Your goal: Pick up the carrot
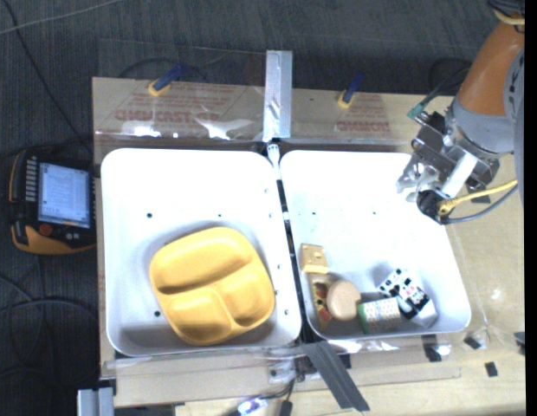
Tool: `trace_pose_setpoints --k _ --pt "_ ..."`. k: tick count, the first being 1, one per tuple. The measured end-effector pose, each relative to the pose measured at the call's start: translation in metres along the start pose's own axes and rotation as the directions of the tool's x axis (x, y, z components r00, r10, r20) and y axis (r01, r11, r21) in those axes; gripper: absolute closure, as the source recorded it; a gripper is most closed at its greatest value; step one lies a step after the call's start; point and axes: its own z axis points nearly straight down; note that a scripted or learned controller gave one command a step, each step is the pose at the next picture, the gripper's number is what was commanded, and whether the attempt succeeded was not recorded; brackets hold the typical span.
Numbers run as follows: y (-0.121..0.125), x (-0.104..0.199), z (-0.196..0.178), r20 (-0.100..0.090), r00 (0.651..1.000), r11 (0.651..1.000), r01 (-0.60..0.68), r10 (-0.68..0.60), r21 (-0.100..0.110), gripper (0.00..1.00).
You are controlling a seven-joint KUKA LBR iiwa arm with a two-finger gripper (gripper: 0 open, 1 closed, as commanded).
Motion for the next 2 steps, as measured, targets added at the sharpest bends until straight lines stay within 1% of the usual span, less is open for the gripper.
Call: trace_pose_setpoints --k 1,2 --pt "0.067 -0.019 0.026 0.001 1.0 1.0 0.014 -0.014 0.001 1.0" --pt "0.007 0.0 0.077 0.0 0.998 0.998 0.065 -0.065 0.004 1.0"
